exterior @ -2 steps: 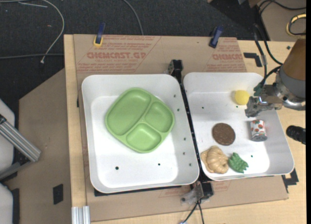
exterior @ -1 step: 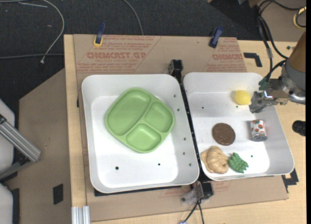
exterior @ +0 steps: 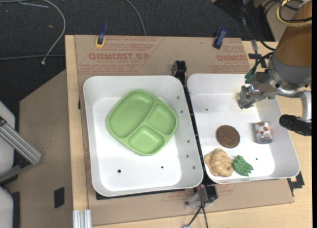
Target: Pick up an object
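The right bin (exterior: 208,89) holds a round brown disc (exterior: 228,136), a small can with a red and white label (exterior: 263,132), a tan bread-like lump (exterior: 220,162) and a green leafy piece (exterior: 243,165). My gripper (exterior: 247,98) hangs over the bin's upper right part, above and right of the brown disc and up-left of the can. Nothing shows between its fingers. In the left bin (exterior: 96,123) lies a green three-compartment plate (exterior: 142,121).
The arm's orange band (exterior: 297,39) and grey wrist come in from the right over the right bin's far corner. Both bins sit on a cardboard sheet (exterior: 129,54) held by blue clips. A black clamp (exterior: 178,68) stands between the bins at the back.
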{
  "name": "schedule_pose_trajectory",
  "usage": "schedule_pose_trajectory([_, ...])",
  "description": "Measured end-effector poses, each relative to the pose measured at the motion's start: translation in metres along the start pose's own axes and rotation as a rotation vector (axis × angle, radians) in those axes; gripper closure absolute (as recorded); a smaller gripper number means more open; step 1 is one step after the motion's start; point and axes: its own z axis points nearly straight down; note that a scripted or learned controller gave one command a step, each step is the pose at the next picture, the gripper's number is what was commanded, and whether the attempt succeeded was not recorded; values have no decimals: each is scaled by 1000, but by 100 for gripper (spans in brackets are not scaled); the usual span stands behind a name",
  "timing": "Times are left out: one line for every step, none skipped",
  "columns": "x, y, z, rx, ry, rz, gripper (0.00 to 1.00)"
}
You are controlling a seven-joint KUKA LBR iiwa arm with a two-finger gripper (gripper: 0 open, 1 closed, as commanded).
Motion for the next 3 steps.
schedule_pose_trajectory([54, 19, -7, -1, 1, -2, 100])
schedule_pose_trajectory([102, 35, 9, 0, 0, 0, 100])
schedule_pose_trajectory([148, 52, 3, -1, 1, -1, 100])
